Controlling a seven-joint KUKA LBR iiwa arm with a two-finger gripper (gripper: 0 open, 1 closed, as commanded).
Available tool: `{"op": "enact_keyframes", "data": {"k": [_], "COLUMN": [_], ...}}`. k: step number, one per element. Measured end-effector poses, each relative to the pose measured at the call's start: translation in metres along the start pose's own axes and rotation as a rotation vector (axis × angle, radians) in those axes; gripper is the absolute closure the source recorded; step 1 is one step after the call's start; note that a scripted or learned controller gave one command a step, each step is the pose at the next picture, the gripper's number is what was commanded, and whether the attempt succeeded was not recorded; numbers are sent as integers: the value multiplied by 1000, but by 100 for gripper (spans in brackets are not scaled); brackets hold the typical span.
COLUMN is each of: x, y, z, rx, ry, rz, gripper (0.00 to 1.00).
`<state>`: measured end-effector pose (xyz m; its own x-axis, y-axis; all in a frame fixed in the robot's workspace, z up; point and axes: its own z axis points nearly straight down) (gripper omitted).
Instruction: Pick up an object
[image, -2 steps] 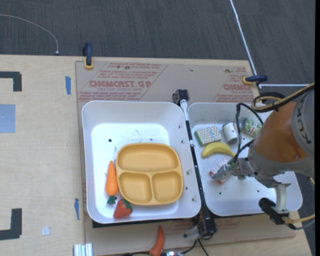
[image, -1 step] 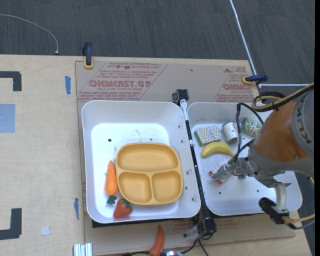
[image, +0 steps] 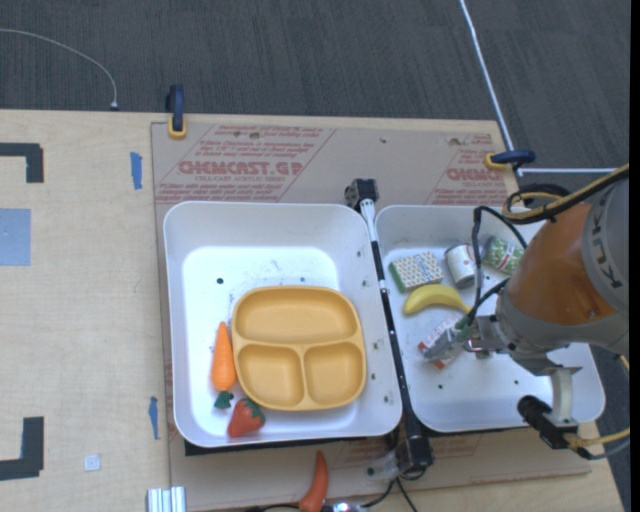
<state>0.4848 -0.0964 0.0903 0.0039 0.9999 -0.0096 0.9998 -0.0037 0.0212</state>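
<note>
Two white bins (image: 190, 300) sit side by side; gripper (image: 447, 345), spread unclear, hovers just below a light, smooth banana (image: 434, 298), best pinched mid-curve.

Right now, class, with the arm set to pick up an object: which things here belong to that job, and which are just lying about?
In the job:
gripper
right bin
banana
small packet at the gripper
green packet
can

Lying about:
left bin
yellow tray
carrot
strawberry
clamps
</note>
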Motion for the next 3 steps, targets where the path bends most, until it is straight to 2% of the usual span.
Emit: {"op": "enact_keyframes", "data": {"k": [3], "x": [1], "y": [0], "z": [0], "rx": [0], "ry": [0], "rz": [0], "gripper": [0]}}
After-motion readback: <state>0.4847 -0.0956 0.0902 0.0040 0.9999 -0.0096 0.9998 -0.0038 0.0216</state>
